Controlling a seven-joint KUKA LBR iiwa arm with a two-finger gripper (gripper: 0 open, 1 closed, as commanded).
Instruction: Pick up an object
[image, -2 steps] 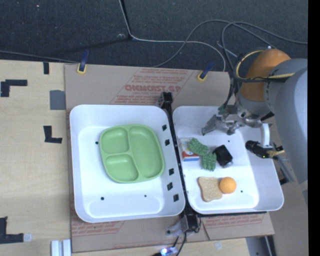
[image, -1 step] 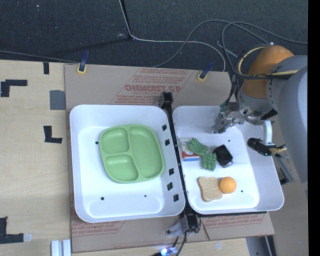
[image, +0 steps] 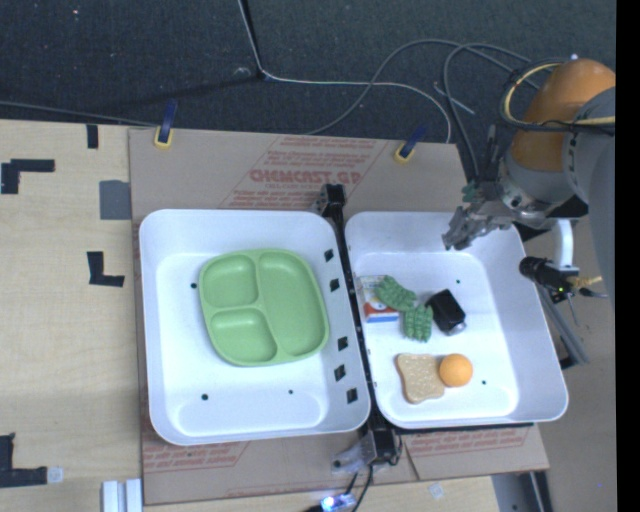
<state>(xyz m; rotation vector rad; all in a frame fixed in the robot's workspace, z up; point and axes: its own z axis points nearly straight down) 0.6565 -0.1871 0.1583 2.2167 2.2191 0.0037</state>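
The right bin (image: 520, 385) holds a small orange ball (image: 455, 371) resting against a tan slice of toast (image: 419, 378), a black block (image: 446, 311), two knobbly green pieces (image: 405, 308) and a small packet with red and blue print (image: 377, 309). My gripper (image: 463, 233) hangs over the far right corner of that bin, above and apart from all these things. Nothing shows between its fingers.
The left bin (image: 170, 400) holds a green three-compartment plate (image: 264, 306). Black clips run along the divider (image: 345, 300) between the bins. Cables (image: 400, 70) trail over the dark floor behind the bench. The arm's grey body (image: 590, 170) stands at the right.
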